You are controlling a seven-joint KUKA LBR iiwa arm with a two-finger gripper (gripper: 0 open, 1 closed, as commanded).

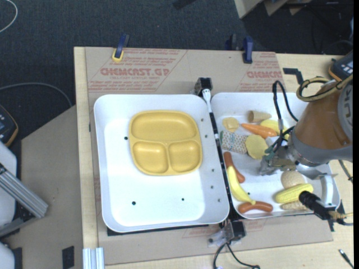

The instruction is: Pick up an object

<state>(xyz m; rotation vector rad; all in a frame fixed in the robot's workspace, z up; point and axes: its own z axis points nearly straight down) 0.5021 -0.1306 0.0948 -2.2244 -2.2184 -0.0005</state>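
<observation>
the toy food sits crowded in the right bin [224, 102]: a banana [236, 185] along its left wall, a hot dog [255, 207] at the near edge, a carrot [259, 130] and a yellow disc [256, 146] further back. the gripper [270, 164] is low in the middle of this pile, just right of the disc; nothing shows between its fingers, though whether they are spread or closed i cannot tell. room there is tight, with walls and food close by. the left bin [112, 167] holds a yellow tray [165, 141] with bare floor around it.
</observation>
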